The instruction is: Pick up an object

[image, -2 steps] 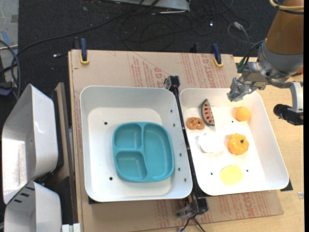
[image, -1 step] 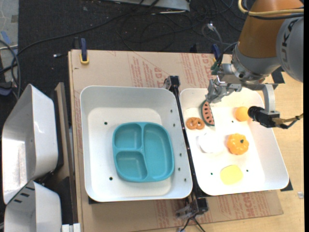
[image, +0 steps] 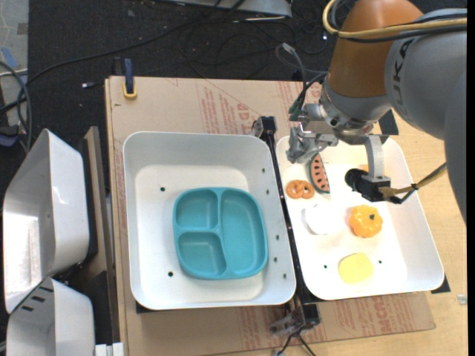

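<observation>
My gripper [image: 303, 148] hangs over the far left corner of the right bin [image: 415, 221], under the orange band of the arm. Just below and right of it lies a watermelon slice [image: 319, 175], red with a green rind. A brown pretzel [image: 299, 190] lies in front of the gripper, close to the bin's left wall. Further along the bin are a white lump [image: 321, 219], an orange pepper [image: 365, 221] and a yellow disc [image: 355, 268]. Nothing shows in the gripper's grasp.
The left bin [image: 148, 154] holds a teal divided plate [image: 220, 233]. A black part on a cable [image: 365, 182] sits above the right bin, near the pepper. The arm's grey body covers the bin's far right corner. Cables lie on the dark floor beyond the bench.
</observation>
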Robot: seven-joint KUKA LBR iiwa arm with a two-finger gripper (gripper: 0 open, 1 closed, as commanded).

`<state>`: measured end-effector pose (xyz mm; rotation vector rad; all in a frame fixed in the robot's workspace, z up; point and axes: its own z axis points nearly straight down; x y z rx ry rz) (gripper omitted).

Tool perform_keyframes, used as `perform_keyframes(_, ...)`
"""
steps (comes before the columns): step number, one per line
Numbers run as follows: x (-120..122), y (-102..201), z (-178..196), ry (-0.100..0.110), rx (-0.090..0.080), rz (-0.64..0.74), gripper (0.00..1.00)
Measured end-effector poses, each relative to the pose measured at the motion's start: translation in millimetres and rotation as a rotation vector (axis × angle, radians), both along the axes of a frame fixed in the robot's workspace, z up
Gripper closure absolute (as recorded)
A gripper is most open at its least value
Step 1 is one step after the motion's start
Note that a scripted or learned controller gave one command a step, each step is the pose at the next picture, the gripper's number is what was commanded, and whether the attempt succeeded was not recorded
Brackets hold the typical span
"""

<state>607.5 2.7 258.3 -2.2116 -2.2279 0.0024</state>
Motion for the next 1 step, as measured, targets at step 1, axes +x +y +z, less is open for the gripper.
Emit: perform_keyframes(1,2.9,46.1,-3.0,-0.003,0.0,0.0,1.0)
